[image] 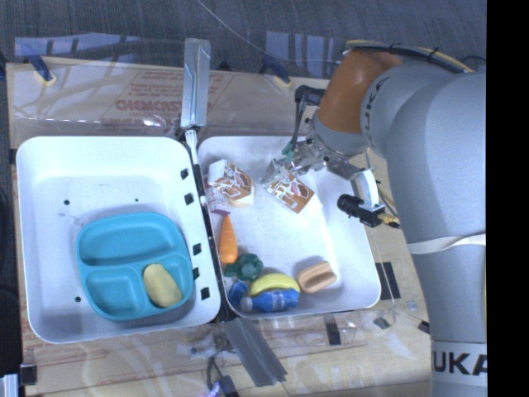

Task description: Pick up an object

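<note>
Nearest the lens, the grey arm (438, 180) fills the right side, its orange band (351, 89) above the wrist; the tool (289, 165) hangs over the far part of the right bin (355, 259); whether its fingers are spread or pressed together cannot be told from this slant.

Right bin as landmark:
- small printed carton (290, 192), red and white, tilted, directly under the tool tip and seemingly touching it; no clear sight of it between the fingers
- second printed carton (227, 184) at the bin's far-left corner, beside the dividing wall
- carrot (227, 240) along the left wall, pointing lengthwise; dark green leafy piece (245, 265) just at its near end
- banana (274, 284) at the near edge, resting on a blue bottle (266, 301); both touching
- hot dog bun (316, 275) just right of the banana, near the bin's near-right corner

Left of the right bin sits the left bin (41, 222), sharing the middle edge; it carries a blue divided tray (124, 242); a yellow lemon-like fruit (163, 284) lies in the tray's near-right compartment.

Table (99, 98) beyond both bins is covered in clear sheeting with red print.
</note>
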You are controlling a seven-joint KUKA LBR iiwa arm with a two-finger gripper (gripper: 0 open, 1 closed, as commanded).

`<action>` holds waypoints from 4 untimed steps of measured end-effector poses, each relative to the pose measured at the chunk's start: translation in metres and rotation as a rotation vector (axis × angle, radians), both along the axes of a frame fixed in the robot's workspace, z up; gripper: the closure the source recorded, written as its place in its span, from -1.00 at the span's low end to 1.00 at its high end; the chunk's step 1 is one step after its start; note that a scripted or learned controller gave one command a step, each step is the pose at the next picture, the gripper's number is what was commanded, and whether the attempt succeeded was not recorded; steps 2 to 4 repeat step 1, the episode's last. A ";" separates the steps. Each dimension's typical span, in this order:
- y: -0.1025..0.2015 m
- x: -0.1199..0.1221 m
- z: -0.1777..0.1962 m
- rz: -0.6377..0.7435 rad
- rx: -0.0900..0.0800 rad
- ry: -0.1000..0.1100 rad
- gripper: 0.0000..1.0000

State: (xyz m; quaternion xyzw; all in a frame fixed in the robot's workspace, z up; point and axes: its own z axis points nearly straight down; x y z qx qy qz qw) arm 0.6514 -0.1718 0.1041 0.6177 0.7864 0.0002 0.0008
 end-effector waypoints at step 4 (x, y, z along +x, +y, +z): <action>0.027 -0.093 0.076 -0.127 0.001 0.000 1.00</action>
